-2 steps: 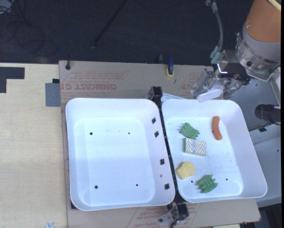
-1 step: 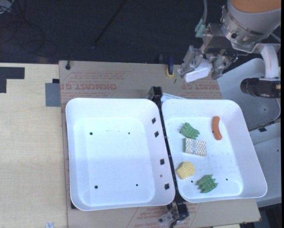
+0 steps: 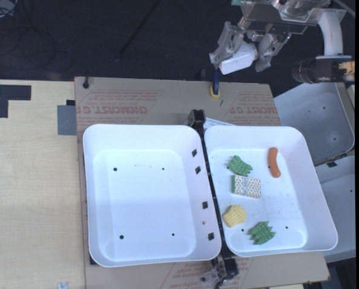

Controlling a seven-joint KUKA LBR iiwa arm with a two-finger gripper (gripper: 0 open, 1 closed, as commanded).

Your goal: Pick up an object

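1. Up high at the back of the bench, the gripper [image 3: 245,56] hangs with its grey fingers [image 3: 225,43] spread apart. A pale white piece sits between them, and whether it belongs to the tool or is something carried cannot be told.
2. Nothing from the bins is clearly gripped.
3. Well below the fingers in the view lies the right bin [image 3: 314,161], which holds every loose item.
4. Nearest to the fingers, yet still well apart from them, are a green leafy toy [image 3: 240,165] and an orange sausage [image 3: 275,162].
5. Beyond the leafy toy, farther from the fingers, lies a flat patterned square [image 3: 246,186].
6. Farther again are a yellow lump [image 3: 234,215] and a second green toy [image 3: 261,232].
7. Farthest to the side of the fingers is the left bin [image 3: 107,155].
8. Probably the sausage is the easiest pick: it looks light, smooth and perhaps slippery, and lies alone. Closing across its narrow middle should work best.
9. The flat square likely sits too low to grip well, and it nearly touches the leafy toy.
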